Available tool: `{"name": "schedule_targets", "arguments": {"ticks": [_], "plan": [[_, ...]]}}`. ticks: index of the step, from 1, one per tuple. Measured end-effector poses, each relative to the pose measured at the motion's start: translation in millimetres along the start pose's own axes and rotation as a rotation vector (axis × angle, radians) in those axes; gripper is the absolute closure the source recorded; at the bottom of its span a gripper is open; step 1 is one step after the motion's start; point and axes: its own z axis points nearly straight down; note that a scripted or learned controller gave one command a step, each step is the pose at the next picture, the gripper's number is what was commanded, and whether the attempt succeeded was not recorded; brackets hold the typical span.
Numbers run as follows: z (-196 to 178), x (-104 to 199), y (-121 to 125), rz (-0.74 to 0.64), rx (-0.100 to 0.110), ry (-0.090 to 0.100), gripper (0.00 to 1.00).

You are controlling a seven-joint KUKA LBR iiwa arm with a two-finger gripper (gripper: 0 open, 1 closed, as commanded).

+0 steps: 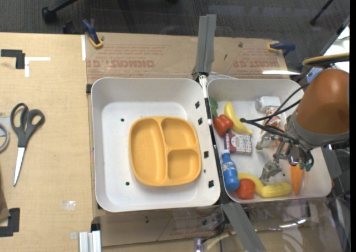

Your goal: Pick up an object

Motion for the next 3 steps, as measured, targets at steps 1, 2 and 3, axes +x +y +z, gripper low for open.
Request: {"name": "schedule_targets", "arguments": {"ticks": [1,2,3], "plan": [[-6,13,-67,0.133,0.002,-0.024,0.0],[-13,15,-66,0.128,0.002,-0.017,1.0],[0,-31,-57,0.557,0.001,-0.002,1.0]]}}
